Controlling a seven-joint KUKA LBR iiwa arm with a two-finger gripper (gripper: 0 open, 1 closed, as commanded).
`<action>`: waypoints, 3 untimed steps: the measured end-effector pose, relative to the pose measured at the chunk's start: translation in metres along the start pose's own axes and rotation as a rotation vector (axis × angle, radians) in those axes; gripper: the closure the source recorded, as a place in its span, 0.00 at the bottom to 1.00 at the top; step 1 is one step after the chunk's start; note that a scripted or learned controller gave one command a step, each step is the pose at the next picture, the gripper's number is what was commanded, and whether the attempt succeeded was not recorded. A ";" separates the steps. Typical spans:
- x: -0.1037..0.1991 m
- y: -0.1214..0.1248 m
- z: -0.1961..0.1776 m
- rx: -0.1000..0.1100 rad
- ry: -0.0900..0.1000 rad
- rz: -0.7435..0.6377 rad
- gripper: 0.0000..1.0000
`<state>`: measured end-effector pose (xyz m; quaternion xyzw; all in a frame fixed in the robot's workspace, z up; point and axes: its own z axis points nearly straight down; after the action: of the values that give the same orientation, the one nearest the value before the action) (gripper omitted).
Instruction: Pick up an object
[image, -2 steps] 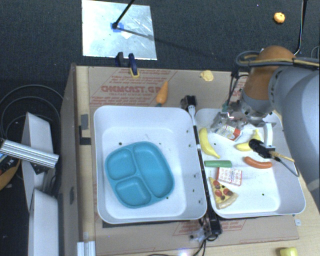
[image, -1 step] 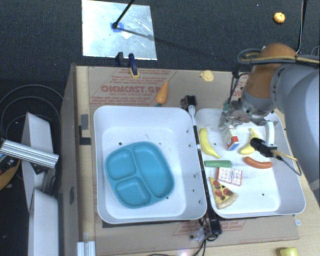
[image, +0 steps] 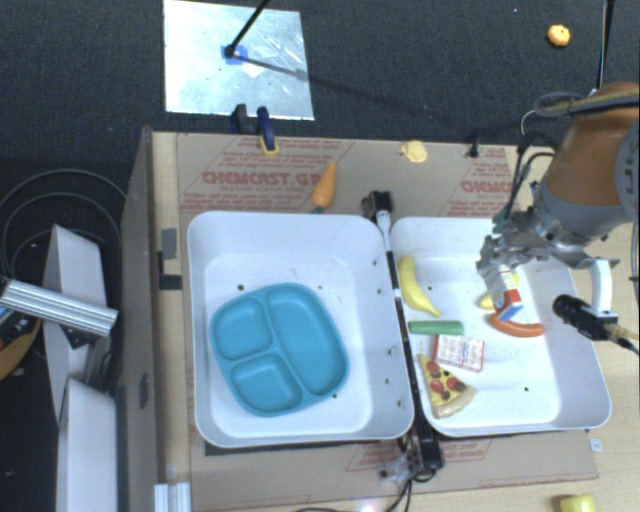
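Note:
My gripper (image: 498, 268) hangs low over the upper right part of the right bin (image: 570, 400). Directly under it stands a small white, red and blue carton (image: 510, 292), with a bit of yellow (image: 486, 300) at its left. I cannot tell whether the carton is held. A red sausage (image: 515, 325) lies just below the carton. Further left in the same bin are a banana (image: 413, 285), a green stick (image: 435, 327), a red and white packet (image: 460, 352) and a pizza slice (image: 447, 383).
The left bin (image: 220, 250) holds a blue divided plate (image: 278, 347). A carrot (image: 324, 185) and a small yellow piece (image: 414, 152) lie on the cardboard behind the bins. The arm's black side attachment (image: 585, 315) reaches over the right bin's right side.

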<state>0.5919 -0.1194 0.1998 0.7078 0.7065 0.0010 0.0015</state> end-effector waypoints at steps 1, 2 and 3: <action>0.001 0.003 0.005 0.001 0.000 -0.003 0.00; -0.023 0.008 0.098 -0.010 -0.003 -0.006 0.00; -0.007 -0.010 0.111 -0.008 -0.001 -0.004 0.00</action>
<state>0.5820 -0.1261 0.0885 0.7062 0.7080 0.0032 0.0047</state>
